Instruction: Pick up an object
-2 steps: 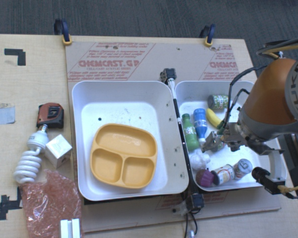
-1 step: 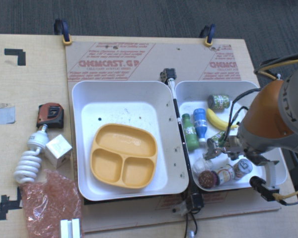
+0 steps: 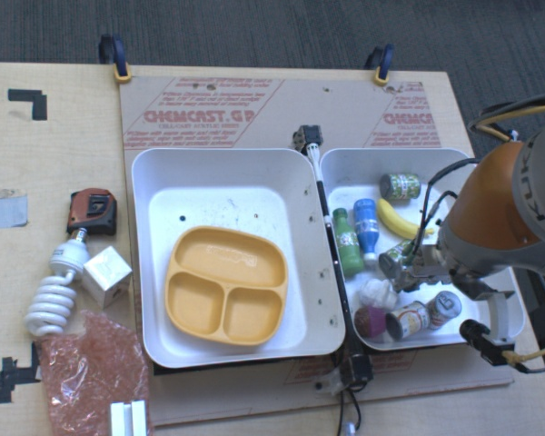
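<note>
My gripper (image 3: 402, 266) is down inside the right bin (image 3: 345, 166), near its middle, at the end of the grey arm with the orange band (image 3: 495, 207). Left of it lie a green bottle (image 3: 350, 242) and a blue bottle (image 3: 366, 225). A banana (image 3: 401, 220) and a green-labelled can (image 3: 400, 186) lie behind it. In front of it are a white crumpled item (image 3: 377, 291), a purple ball-like thing (image 3: 372, 321) and two small cans (image 3: 409, 319) (image 3: 445, 305). A small shiny object sits right at the gripper's tip, partly hidden by it.
The left bin (image 3: 154, 243) holds a yellow divided plate (image 3: 225, 284). Left of the bins on the bench lie a tape measure (image 3: 93, 211), a spiral light bulb (image 3: 56, 289), a white cube (image 3: 107, 271) and a pink plastic bag (image 3: 95, 366).
</note>
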